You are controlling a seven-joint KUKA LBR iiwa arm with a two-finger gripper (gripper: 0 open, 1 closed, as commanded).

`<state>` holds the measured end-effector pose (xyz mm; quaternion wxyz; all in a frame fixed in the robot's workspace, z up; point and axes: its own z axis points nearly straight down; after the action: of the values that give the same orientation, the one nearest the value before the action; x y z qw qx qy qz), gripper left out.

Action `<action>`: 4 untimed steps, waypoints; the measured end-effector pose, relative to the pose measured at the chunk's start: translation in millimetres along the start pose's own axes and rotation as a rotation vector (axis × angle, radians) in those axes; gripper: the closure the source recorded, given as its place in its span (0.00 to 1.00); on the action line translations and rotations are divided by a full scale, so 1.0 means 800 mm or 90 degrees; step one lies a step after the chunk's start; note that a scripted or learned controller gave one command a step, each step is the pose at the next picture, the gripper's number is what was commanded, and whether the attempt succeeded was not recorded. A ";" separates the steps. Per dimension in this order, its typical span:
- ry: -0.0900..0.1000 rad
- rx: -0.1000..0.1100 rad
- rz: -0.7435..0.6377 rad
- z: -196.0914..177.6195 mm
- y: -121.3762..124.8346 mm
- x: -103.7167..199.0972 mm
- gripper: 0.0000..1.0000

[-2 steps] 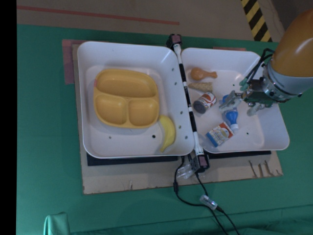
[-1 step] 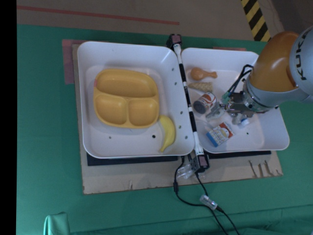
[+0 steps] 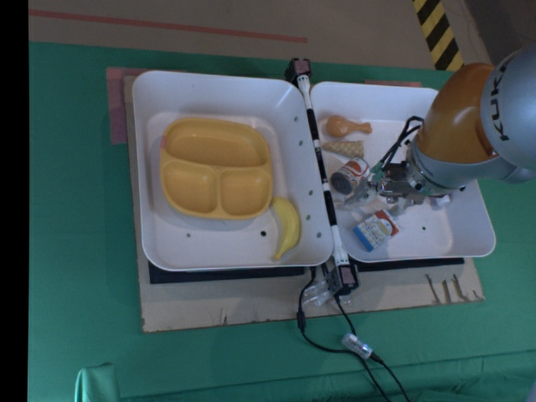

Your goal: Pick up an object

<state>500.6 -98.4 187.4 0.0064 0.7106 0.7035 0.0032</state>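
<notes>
The right bin (image 3: 465, 224) holds several small items. An orange toy drumstick (image 3: 347, 126) lies at the back, with a tan waffle cone (image 3: 344, 148) just in front of it. A small can (image 3: 347, 177) lies on its side near the divider. A little colourful box (image 3: 374, 229) lies towards the front. My gripper (image 3: 387, 184) hangs low over the right bin, just to the right of the can and behind the box. The arm's orange band (image 3: 459, 115) and grey wrist cover the bin's right part.
The left bin (image 3: 209, 254) holds a yellow divided plate (image 3: 216, 167) and a banana (image 3: 287, 228) at its front right. A black-and-white bar (image 3: 321, 162) runs between the bins. Cables (image 3: 335, 325) trail off the cardboard at the front.
</notes>
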 end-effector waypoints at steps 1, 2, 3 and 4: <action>0.000 -0.001 -0.001 0.000 0.000 0.000 0.00; -0.004 -0.010 0.003 -0.018 0.004 -0.003 1.00; 0.000 0.001 -0.003 -0.120 0.095 0.006 1.00; 0.000 0.002 -0.003 -0.120 0.095 0.006 0.00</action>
<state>575.3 -93.7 284.3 0.0052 0.7090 0.7052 0.0023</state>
